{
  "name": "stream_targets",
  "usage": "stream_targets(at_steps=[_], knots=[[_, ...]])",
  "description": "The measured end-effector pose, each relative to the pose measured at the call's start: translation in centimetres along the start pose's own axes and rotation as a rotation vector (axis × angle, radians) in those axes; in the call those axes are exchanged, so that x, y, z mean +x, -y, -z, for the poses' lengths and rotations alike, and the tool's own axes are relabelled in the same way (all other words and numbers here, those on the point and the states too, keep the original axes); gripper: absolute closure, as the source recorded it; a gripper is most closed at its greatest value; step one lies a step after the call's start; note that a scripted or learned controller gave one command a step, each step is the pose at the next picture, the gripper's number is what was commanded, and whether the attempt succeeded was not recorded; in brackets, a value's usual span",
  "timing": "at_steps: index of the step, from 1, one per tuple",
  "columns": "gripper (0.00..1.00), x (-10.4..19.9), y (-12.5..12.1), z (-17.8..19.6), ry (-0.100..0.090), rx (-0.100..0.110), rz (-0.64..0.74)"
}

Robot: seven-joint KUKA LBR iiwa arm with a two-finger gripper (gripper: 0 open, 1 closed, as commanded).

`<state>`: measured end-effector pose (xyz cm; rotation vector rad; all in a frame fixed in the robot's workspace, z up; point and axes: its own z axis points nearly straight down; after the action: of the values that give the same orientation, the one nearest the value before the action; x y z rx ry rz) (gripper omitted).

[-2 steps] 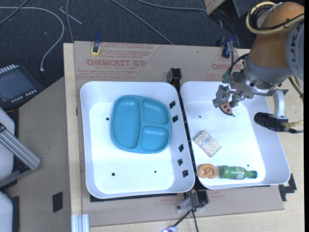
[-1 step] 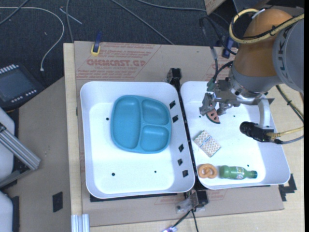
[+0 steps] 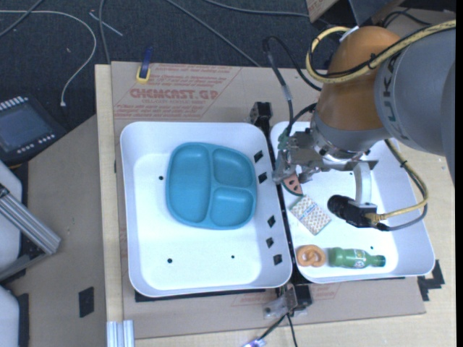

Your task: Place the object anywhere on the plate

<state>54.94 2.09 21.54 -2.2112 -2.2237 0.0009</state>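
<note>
Green bottle, label unreadable | cardboard reads "CHEMCAST GP" | hand grip: cannot tell

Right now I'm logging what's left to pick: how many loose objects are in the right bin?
3: a patterned packet mid-bin, a pretzel-like ring near the front-left corner, and a green bottle lying beside it. The arm may hide more behind.

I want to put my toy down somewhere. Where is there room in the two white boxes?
The left white bin has bare floor below the blue divided plate, towards its near rim. The right white bin is crowded: the grey arm's hand, a checkered packet, a green bottle and a small brown pretzel.
</note>
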Motion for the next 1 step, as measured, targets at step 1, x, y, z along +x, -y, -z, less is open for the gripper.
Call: stream_targets(at_steps=[1], knots=[[1.0, 5.02, 0.49, -0.06, 0.001, -0.001, 0.0]])
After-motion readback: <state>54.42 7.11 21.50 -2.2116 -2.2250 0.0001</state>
